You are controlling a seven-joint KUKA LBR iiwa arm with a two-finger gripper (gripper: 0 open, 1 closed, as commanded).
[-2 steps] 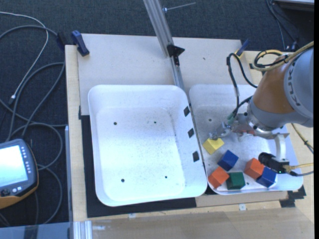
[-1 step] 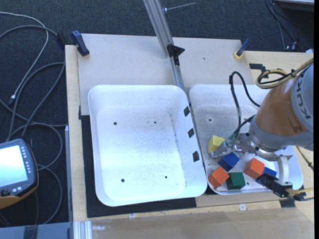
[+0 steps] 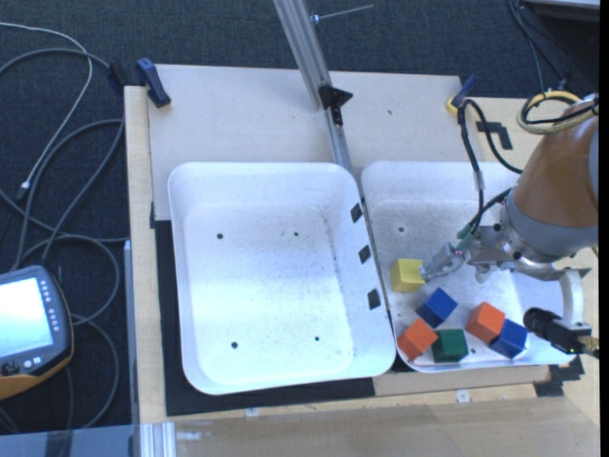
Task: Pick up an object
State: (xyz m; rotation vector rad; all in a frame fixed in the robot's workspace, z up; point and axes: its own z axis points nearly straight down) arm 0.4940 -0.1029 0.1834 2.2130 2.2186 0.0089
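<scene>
Light wooden bench (image 3: 238,112) on dark carpet (image 3: 76,17), cables trailing at left, pendant screen (image 3: 29,322) at lower left. Two white bins side by side: left bin (image 3: 190,198), right bin (image 3: 419,184) holding six blocks at its near end. Gripper (image 3: 440,262) low over right bin, reaching in from right; finger state not discernible. Yellow block (image 3: 409,274) just beside gripper tip, contact uncertain. Blue block (image 3: 439,307), orange block (image 3: 417,338), green block (image 3: 450,346), second orange block (image 3: 486,321) and second blue block (image 3: 510,338) clustered nearer the front edge.
</scene>
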